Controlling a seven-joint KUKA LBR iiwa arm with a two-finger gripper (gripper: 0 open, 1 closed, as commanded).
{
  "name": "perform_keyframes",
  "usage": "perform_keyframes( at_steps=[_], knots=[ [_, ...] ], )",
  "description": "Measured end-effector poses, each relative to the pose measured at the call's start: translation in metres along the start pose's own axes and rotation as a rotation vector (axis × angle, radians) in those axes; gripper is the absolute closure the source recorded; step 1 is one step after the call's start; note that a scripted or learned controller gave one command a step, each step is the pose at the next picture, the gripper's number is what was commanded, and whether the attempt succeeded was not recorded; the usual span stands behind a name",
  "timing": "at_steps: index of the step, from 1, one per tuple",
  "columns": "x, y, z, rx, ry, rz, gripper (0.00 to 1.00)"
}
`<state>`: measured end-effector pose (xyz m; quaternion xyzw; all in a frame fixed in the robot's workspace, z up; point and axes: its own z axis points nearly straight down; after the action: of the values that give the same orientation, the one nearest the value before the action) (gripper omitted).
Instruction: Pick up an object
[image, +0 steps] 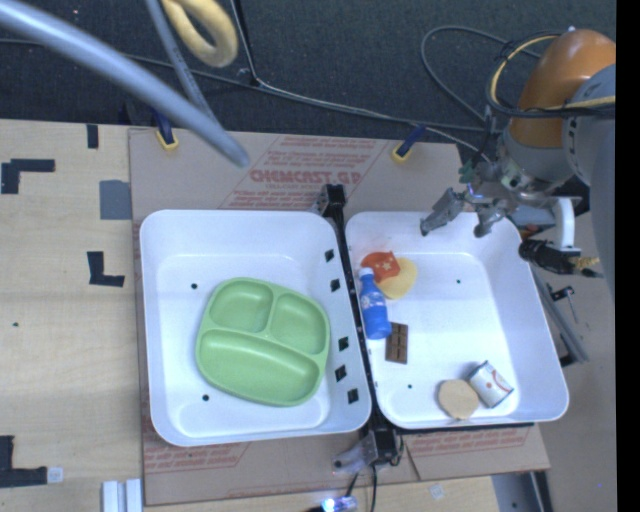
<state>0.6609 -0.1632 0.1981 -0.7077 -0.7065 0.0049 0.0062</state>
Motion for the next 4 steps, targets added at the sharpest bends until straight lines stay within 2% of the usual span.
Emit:
perform_keyframes(
  at_steps=[1,2,3,4],
  knots=[
    [0.000,0.003,-0.010,-0.014,-0.002,-0.003,0.00],
    [0.002,0.006,0.034,-0.011,-0.003,-0.004,0.00],
    [-0.002,-0.003,0.092,-0.009,-0.003,-0.003,0.00],
    [-0.001,-0.003,0.114,-0.015,-0.004,-0.005,0.00]
  ],
)
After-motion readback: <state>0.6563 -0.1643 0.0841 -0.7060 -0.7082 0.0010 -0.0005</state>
